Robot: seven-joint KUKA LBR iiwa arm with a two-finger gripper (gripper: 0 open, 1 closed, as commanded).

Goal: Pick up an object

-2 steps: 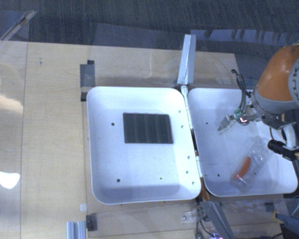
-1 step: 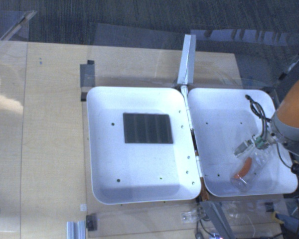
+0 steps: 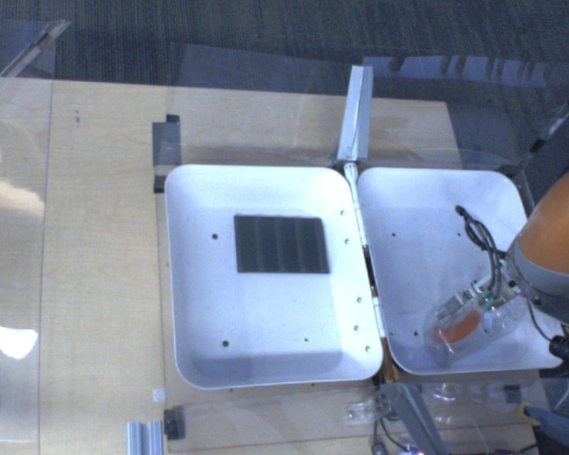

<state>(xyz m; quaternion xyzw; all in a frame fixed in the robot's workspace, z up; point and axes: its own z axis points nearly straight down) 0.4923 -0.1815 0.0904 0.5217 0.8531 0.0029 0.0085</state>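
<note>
We see two shallow white bins side by side on a wooden bench (image 3: 85, 282). The left bin (image 3: 194, 349) holds a dark ribbed rectangular pad (image 3: 281, 245), lying flat a little above its middle. The right bin (image 3: 408, 197) sits just beside it, the two rims touching along a narrow seam, and a grey upright bar (image 3: 355, 112) rises from the top of that seam.

The arm (image 3: 561, 230) comes in from the right edge, its orange band big and rounded over the right bin's right side, with a black cable (image 3: 476, 230) looping off the wrist above the bin floor. The gripper (image 3: 460, 322) is down low in the lower right part of the right bin, pointing toward the lower left. It looks clear or translucent, so its outline is hard to read.

An orange-red object (image 3: 458, 327) lies right at the gripper tip, on or near the bin floor. It seems to sit between the fingers, but blur and the see-through parts make this unsure; we cannot tell whether the gripper is spread or clamped on it.

Some clear hardware and cables sit below the right bin's lower edge.
</note>
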